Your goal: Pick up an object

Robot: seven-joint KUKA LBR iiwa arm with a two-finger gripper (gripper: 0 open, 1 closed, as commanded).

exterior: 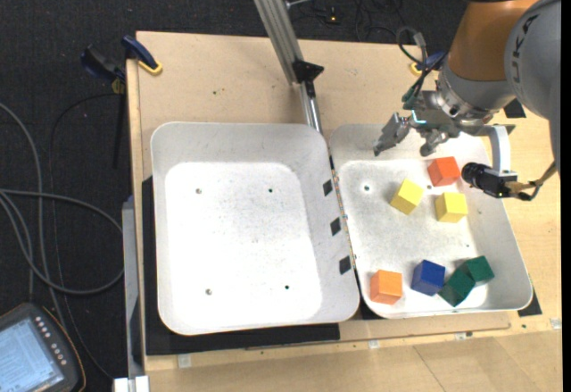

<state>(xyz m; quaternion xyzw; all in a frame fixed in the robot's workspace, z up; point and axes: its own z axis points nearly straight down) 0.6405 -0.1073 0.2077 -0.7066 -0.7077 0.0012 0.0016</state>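
Note:
My gripper (409,142) hangs over the far edge of the right bin (375,229), fingers spread open with nothing between them. Just right of it lies an orange-red block (443,171). Two yellow blocks sit below: one (407,196) near the bin's middle, one (451,206) to its right. Along the near edge lie an orange block (386,286), a blue block (429,277) and two dark green blocks (467,279) touching each other.
The left bin (236,225) lies beside the right one, with black clips along their shared edge. A slanted metal pole (272,11) crosses the bench's far side. A blue-yellow clamp (134,55) grips the bench's far left corner.

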